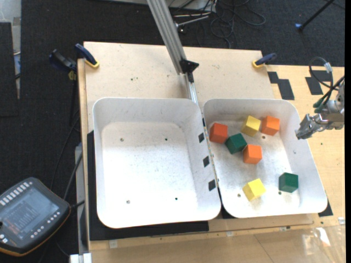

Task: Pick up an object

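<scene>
Your gripper (pixel 305 129) hangs just outside the right bin (pixel 307 158) rim; can't tell its state. Seven matte cubes, loosely spaced.

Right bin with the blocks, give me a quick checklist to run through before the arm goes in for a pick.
1. Blocks present in right bin: ok, seven.
2. Gripper outside the bin, at its right rim, above the blocks: ok.
3. Gripper carrying nothing: cannot tell, too small.
4. An isolated target: ok, green cube stands alone near the right wall.
5. Cluster risk: not ok, green cube touches orange cube.
6. Yellow cube free on all sides: ok.
</scene>
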### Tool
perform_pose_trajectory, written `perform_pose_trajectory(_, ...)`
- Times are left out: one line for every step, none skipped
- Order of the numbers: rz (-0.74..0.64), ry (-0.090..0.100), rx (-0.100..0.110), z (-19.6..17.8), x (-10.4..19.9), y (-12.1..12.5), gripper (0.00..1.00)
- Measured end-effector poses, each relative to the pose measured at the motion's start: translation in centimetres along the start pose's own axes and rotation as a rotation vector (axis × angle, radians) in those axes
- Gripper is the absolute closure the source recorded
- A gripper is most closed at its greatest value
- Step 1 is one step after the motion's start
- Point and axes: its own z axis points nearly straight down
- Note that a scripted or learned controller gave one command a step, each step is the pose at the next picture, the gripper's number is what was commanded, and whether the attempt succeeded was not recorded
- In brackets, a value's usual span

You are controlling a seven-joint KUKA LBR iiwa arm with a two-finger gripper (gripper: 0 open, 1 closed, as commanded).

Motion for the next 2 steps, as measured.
perform_pose_trajectory(-0.005, 0.004, 0.005, 0.4, 6.0, 2.1, 1.00)
perform_pose_trajectory(-0.004, 0.006, 0.009, 2.2, 11.4, 4.1, 1.00)
